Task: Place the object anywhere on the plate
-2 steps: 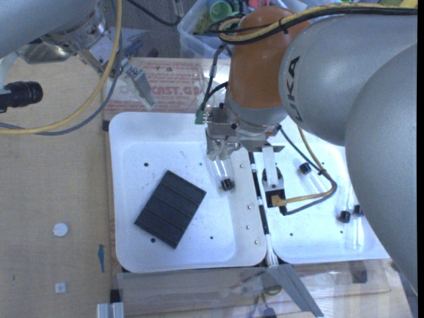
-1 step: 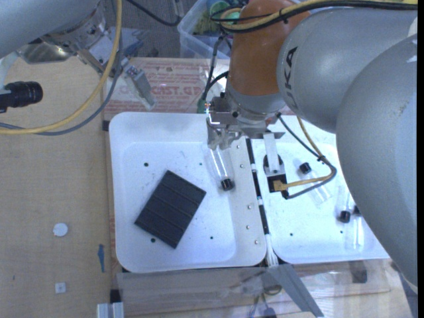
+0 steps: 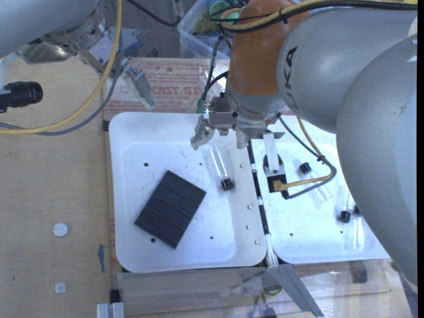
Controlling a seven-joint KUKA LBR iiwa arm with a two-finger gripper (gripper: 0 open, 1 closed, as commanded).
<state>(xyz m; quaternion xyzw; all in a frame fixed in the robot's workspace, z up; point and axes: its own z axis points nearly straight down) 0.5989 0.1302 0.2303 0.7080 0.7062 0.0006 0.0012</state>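
The plate [image 3: 171, 209] is a flat black ridged rectangle lying tilted in the left bin [image 3: 126, 177], towards its front left. A clear tube with a black cap [image 3: 219, 169] lies on the left bin's floor near its right wall, cap end pointing to the front. My gripper [image 3: 220, 138] hangs over the far end of the tube, at the back right of the left bin. Its fingers [image 3: 199, 136] stand apart on either side of the tube's top, and the gripper is open. The plate is a short way to the front left of the tube, with nothing on it.
The right bin [image 3: 298, 244] holds several small clear tubes and black caps [image 3: 304, 168]. A clear storage box of coloured items [image 3: 218, 12] stands behind the bins. Another grey arm [image 3: 53, 12] with yellow cables hangs over the bench at the upper left.
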